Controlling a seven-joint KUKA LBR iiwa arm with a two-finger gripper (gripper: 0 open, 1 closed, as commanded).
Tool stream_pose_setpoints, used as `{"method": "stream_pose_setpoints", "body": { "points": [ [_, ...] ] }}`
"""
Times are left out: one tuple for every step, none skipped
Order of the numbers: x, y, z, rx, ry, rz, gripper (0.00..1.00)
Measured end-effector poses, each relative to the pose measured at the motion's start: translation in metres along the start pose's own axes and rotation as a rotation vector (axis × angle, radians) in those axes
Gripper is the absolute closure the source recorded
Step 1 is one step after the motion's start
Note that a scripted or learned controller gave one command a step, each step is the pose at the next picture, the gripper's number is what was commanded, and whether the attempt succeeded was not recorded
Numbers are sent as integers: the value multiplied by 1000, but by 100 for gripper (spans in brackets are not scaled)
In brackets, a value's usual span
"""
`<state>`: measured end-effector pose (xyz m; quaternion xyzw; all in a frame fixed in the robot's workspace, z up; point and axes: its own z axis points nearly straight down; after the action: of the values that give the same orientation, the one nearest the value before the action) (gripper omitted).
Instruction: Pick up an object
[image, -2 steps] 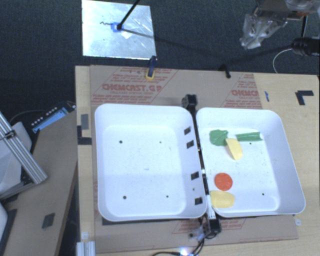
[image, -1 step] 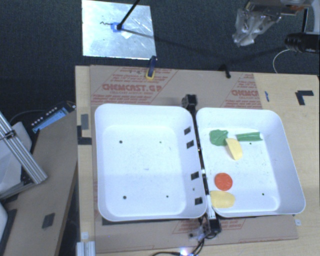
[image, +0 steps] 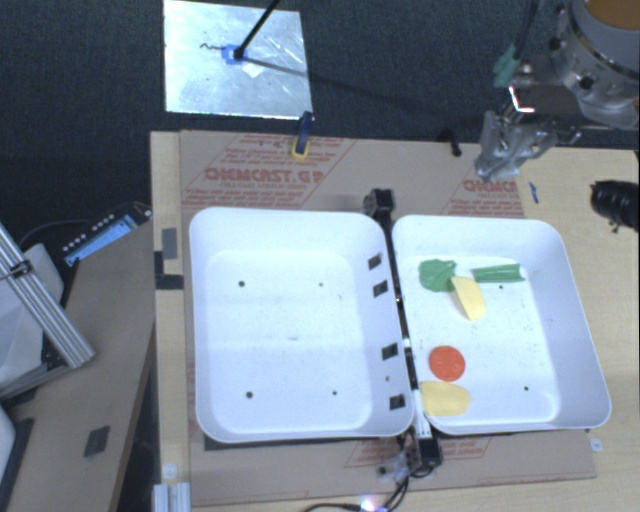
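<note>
The end effector (image: 508, 150), grip state unclear, hovers beyond the right bin (image: 570, 300); it should descend squarely over the orange disc (image: 447, 362).

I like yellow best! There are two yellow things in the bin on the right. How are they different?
The upper yellow piece is a longer, paler slab lying slanted; the lower yellow piece is rounder, blob-shaped and deeper yellow. The upper one touches a green piece in the middle of the right bin; the lower one sits in the near left corner, just below a red disc. Both are small, yellow and lie flat.
</note>
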<state>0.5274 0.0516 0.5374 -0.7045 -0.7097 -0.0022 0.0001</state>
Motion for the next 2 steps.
{"method": "stream_pose_setpoints", "body": {
  "points": [
    [25,-21,2,1,-2,1,100],
    [52,-41,2,1,-2,0,100]
  ]
}}
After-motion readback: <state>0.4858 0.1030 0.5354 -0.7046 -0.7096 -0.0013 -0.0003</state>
